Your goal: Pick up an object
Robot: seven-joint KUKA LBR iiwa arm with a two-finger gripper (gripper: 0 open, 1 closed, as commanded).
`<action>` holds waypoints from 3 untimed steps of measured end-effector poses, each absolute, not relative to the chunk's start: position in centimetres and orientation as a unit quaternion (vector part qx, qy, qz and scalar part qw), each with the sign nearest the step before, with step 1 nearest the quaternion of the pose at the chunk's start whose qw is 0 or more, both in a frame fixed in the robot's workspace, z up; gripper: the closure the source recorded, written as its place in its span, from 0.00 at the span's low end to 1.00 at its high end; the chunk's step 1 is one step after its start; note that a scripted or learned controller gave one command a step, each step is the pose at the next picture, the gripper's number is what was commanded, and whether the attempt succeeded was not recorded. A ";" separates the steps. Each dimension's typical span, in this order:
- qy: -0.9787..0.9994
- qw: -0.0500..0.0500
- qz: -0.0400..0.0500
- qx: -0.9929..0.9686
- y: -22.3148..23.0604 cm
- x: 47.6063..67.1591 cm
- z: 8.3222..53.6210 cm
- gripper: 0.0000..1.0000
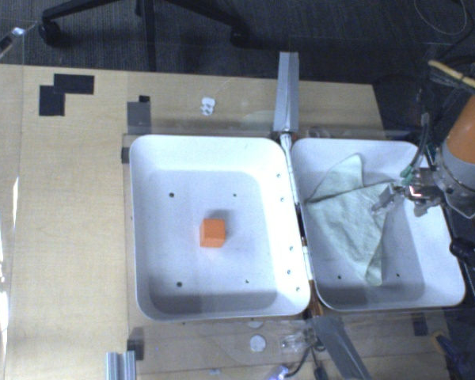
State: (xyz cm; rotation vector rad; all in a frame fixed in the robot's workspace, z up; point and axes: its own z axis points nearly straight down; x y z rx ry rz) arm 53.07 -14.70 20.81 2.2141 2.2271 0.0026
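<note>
A pale green cloth (344, 212) lies in the right bin (427, 279). One part of it is drawn up in a taut ridge toward my gripper (386, 199). The gripper reaches in from the right over the bin's upper middle and is shut on the cloth's raised edge. From the pinch point the cloth hangs in a fold down toward the bin's front. An orange cube (213, 233) sits alone near the middle of the left bin (158, 291), far from the gripper.
A grey metal post (286, 93) stands behind the divide between the two bins. The arm's orange band (469, 133) and cables sit at the right edge. Wooden bench surface (63, 236) stretches to the left of the bins.
</note>
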 end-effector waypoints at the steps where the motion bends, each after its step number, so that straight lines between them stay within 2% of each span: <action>1: 0.686 0.003 0.002 0.727 -13.0 56.1 9.6 0.00; 2: 0.686 0.003 0.004 0.727 -12.9 56.2 10.7 1.00; 3: 0.658 0.002 0.001 0.753 -12.3 63.3 17.9 1.00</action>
